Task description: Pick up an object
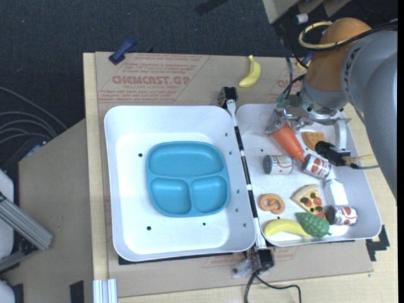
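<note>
My gripper [282, 117] hangs over the back of the right bin [368, 188], under the arm's orange band [328, 62]. Just below it lies an orange carrot [289, 141], its top end touching or very near the gripper. Around the carrot lie a small grey can [278, 164], a red can [315, 166] and a piece of toast [313, 137]. Toward the front are a pretzel [271, 202], a pizza slice [309, 199], a banana [283, 228], a green leafy item [314, 224], a white bottle [335, 191] and another can [344, 215].
The left bin [120, 169] holds a blue divided plate [187, 177]. A second banana [250, 73] lies on the bench behind the bins, and a blue object [122, 51] sits at the bench's back left edge. Black cables run beside the wrist at the right bin's back right.
</note>
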Available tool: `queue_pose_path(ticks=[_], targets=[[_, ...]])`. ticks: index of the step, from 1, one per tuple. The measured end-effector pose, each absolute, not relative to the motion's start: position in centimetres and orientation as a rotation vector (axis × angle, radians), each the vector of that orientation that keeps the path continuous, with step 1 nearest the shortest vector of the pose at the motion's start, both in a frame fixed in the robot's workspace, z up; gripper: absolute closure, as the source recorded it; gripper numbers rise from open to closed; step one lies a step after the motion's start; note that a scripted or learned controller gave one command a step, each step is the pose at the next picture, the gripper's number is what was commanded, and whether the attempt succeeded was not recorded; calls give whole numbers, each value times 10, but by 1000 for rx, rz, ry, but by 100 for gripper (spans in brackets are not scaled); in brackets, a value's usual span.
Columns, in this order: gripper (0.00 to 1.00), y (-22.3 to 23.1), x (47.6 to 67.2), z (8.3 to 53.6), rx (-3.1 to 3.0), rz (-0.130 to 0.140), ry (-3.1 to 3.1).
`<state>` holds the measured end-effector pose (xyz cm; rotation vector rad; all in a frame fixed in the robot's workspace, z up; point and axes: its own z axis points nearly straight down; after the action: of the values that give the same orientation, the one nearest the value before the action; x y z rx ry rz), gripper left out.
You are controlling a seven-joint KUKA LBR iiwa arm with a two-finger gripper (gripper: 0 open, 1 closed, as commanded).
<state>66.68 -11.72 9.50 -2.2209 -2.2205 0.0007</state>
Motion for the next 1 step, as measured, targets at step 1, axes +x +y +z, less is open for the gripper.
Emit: queue_pose_path(ticks=[1], targets=[[100, -49, 641, 210, -2220, -1, -2223]])
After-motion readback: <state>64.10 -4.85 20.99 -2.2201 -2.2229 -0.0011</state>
